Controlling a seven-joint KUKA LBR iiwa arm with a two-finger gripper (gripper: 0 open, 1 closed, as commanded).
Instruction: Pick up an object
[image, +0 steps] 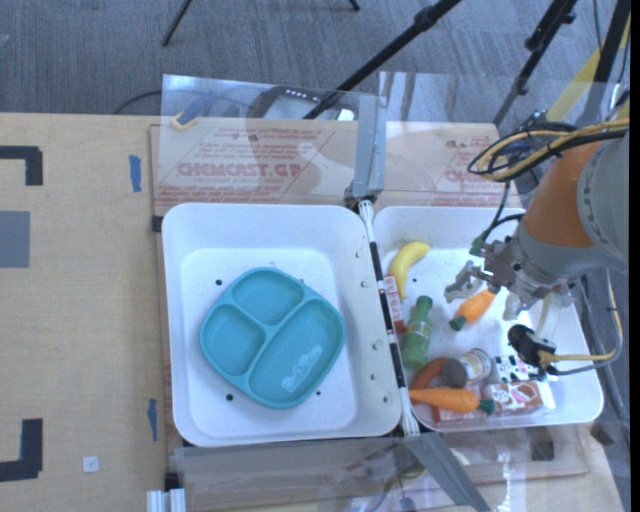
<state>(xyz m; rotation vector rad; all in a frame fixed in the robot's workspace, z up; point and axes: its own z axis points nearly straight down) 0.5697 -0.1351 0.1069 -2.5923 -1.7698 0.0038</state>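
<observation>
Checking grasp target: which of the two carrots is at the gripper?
The small carrot, right at the gripper in the right bin's middle. The bigger carrot lies apart, along the bin's near edge.

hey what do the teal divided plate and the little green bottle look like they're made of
Teal plate: likely moulded plastic or silicone, going by its even colour, soft matte sheen and rounded compartment walls; which of the two is unclear. Green bottle: probably plastic, perhaps a toy, with slightly translucent green and a glossy highlight; too small to be sure.
</observation>
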